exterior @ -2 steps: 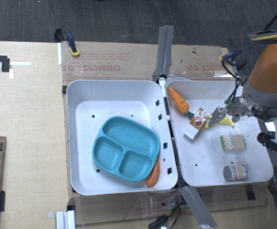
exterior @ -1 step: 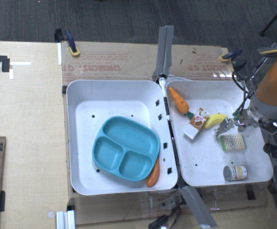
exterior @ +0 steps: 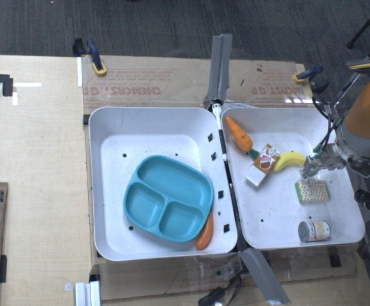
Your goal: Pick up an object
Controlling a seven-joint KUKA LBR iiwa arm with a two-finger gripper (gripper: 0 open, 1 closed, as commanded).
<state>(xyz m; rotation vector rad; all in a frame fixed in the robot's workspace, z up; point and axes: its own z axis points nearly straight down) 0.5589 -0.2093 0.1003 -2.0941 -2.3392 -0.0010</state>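
Holding blue tray (exterior: pixel 168 198): left bin (exterior: pixel 108 129)

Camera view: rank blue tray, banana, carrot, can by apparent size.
1. blue tray, by far the largest
2. banana and carrot: look alike, not ranking them
3. can, smallest

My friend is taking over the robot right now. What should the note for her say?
Hand: low over the right bin, at the banana's right end, just above the sponge. Nothing is seen between its fingers.
Right bin: toy carrot at top left, small carton and banana in the middle, sponge below the hand, small can at lower right.
Left bin: blue divided plate, with an orange sausage-shaped toy at its lower right edge.
Done: nothing lifted.
Left: grasp one object and lift it; the banana or sponge look closest.
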